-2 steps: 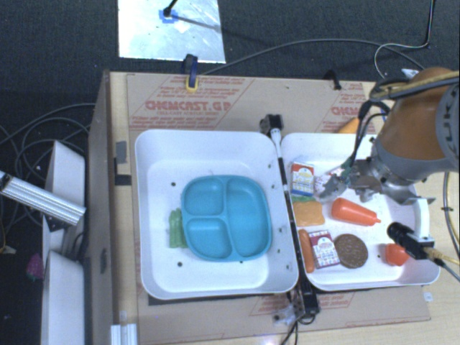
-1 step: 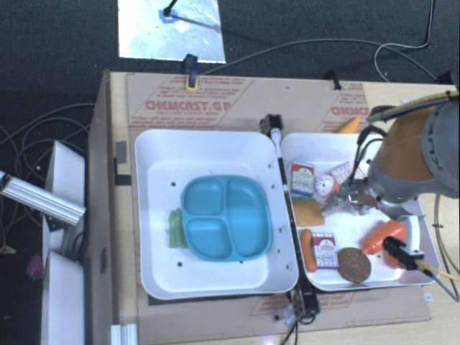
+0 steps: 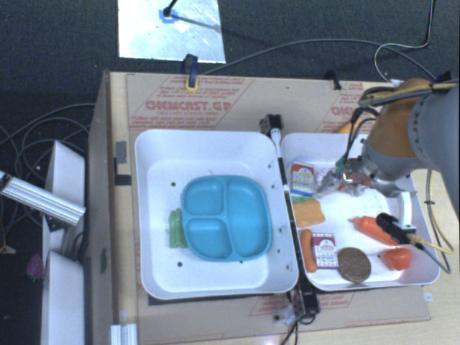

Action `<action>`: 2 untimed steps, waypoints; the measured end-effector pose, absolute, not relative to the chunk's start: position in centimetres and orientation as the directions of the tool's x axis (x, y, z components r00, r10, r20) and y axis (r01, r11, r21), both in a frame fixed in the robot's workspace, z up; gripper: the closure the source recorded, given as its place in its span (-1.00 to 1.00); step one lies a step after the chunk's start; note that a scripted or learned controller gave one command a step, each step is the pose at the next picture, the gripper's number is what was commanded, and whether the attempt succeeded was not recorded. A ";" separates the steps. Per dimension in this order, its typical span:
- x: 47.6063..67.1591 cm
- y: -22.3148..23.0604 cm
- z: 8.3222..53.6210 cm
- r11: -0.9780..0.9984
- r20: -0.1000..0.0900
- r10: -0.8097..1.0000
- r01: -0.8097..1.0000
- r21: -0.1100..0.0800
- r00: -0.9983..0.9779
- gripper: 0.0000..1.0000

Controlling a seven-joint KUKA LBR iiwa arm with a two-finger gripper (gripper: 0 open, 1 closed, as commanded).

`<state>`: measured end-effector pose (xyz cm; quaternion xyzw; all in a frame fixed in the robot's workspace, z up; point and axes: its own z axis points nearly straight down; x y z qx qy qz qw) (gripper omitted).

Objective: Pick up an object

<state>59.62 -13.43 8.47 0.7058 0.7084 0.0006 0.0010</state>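
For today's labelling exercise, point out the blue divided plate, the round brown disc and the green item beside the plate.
blue divided plate [image 3: 226,216]: camera view, on the ridge between its compartments.
round brown disc [image 3: 353,264]: camera view, the middle of its top face.
green item [image 3: 176,228]: camera view, the middle of its visible strip.

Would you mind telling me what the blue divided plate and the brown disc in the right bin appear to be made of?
The blue divided plate looks like moulded plastic: uniform colour, soft sheen, rounded compartment ridges. The brown disc has a matte, speckled surface, perhaps a toy cookie of plastic or foam; the view leaves that open.
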 end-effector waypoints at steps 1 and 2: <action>62.0 -17.2 17.2 0.002 -0.002 1.000 1.000 0.005 -0.002 -1.00; 60.6 -8.5 13.3 0.004 0.000 1.000 1.000 0.001 -0.004 -1.00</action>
